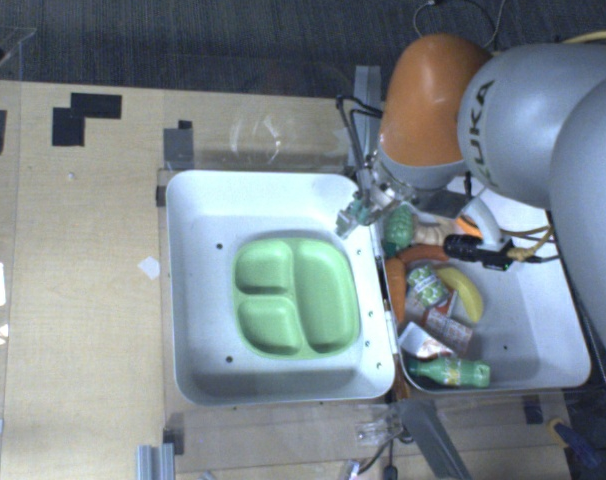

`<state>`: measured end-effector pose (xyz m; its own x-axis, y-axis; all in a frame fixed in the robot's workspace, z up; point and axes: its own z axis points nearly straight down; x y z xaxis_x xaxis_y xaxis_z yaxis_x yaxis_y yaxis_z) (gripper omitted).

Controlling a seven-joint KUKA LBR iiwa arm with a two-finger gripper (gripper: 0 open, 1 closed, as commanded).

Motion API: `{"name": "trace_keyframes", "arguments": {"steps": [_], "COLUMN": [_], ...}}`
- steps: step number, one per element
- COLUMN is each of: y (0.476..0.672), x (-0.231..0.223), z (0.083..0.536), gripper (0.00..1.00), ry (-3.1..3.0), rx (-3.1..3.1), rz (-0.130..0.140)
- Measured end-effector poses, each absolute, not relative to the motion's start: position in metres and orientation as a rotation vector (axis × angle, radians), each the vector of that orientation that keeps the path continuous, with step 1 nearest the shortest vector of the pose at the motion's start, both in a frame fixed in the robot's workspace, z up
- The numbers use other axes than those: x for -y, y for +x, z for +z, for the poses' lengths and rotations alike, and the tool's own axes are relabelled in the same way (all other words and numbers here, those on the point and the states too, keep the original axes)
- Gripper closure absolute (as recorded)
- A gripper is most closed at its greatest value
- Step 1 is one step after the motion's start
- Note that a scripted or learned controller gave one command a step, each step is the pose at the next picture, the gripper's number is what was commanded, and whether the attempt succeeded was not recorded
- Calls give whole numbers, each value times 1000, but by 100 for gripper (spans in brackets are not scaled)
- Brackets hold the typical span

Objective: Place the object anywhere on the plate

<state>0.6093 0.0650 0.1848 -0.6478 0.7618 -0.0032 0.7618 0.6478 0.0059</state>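
Pale wooden worktop [73,298] carries 2 white bins. At 9 o'clock, the left bin [198,368] holds the green plate [295,295]. The gripper [361,211] hangs over their shared rim; finger state unclear. Banana [465,293], green bottle [453,372] and packets crowd the right bin [543,358].

"UKA" on arm [543,118]

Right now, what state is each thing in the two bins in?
Green plate: flat in the left bin, compartments bare.
Gripper: over the wall between the bins.
Banana: lying in the right bin.
Green bottle: on its side.
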Motion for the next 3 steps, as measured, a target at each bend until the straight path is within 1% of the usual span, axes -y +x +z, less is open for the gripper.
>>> {"name": "trace_keyframes", "arguments": {"steps": [1,2,3], "y": [527,574,668], "x": [-53,-124,-141], "z": [184,185,173], "gripper": [100,100,100], "ry": [1450,1403,1406], "rx": [-2784,-2808,-2806], "rz": [4,5,4]}}
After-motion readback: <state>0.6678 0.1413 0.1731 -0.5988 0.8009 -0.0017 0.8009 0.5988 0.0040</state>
